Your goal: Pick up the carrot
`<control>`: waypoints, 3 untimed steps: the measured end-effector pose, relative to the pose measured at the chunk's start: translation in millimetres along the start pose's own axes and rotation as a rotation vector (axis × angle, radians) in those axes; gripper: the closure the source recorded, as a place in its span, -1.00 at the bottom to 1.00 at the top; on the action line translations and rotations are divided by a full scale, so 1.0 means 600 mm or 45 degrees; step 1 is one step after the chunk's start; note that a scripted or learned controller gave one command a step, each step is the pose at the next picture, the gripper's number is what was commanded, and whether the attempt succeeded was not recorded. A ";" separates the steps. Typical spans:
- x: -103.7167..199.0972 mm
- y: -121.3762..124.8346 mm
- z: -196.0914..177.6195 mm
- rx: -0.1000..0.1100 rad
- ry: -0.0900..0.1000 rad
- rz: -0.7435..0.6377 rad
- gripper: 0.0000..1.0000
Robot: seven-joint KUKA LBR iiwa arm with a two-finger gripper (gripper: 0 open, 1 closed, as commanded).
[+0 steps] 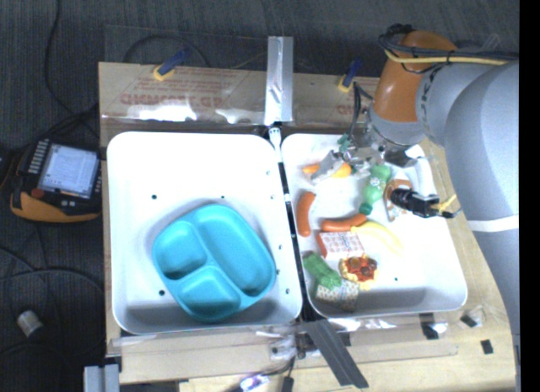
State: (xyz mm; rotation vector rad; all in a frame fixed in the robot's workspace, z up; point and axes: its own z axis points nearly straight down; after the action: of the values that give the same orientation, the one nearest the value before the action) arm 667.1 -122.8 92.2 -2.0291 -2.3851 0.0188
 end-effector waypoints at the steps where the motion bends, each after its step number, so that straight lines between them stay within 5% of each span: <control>1: -0.017 -0.002 -0.123 -0.017 -0.005 -0.195 -1.00; 2: -0.013 -0.003 -0.003 -0.009 -0.001 -0.502 -1.00; 3: -0.009 -0.001 -0.014 -0.013 0.004 -0.504 1.00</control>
State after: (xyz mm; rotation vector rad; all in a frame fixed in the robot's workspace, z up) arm 667.4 -128.4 100.6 -1.5215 -2.7393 -0.0007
